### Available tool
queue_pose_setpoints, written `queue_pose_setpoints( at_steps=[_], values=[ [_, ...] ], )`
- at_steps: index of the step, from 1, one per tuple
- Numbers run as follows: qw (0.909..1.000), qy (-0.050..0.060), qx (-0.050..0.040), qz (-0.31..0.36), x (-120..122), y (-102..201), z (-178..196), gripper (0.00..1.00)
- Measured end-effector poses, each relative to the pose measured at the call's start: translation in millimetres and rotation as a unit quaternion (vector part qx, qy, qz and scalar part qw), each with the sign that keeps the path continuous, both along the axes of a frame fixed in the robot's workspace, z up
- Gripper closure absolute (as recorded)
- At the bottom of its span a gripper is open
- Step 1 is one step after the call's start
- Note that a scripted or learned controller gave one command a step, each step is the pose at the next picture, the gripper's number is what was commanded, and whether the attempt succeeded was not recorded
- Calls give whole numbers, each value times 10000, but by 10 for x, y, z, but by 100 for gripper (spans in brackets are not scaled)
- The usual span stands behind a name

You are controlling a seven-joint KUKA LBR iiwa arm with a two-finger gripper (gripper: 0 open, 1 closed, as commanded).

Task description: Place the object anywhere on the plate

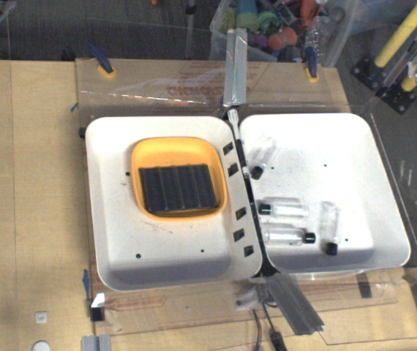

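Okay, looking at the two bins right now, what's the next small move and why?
Probably bring the arm in over the right bin above one clear vial. Four vials lie there, while the orange plate in the left bin carries just a dark ridged block.

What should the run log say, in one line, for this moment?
left white bin: orange square plate holding black ribbed block | right white bin: four clear plastic vials with black caps

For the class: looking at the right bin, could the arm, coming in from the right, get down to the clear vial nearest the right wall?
Probably yes. That vial lies in the open in the right bin, apart from the other vials, and nothing stands over it. Its closeness to the bin's sloping wall may crowd a grasp a little.
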State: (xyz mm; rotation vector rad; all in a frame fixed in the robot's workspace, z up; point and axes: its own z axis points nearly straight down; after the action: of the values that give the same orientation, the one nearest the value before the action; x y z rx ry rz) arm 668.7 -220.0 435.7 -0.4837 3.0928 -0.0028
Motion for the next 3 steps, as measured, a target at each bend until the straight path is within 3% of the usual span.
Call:
queue_pose_setpoints(
  at_steps=[1,2,3],
  values=[
    [9855,-2,-12,1697,-4,-10,13,100],
    [9399,1,-25,3415,-5,-12,7,100],
    [8487,1,-36,5289,-6,-13,2,100]
  ],
)
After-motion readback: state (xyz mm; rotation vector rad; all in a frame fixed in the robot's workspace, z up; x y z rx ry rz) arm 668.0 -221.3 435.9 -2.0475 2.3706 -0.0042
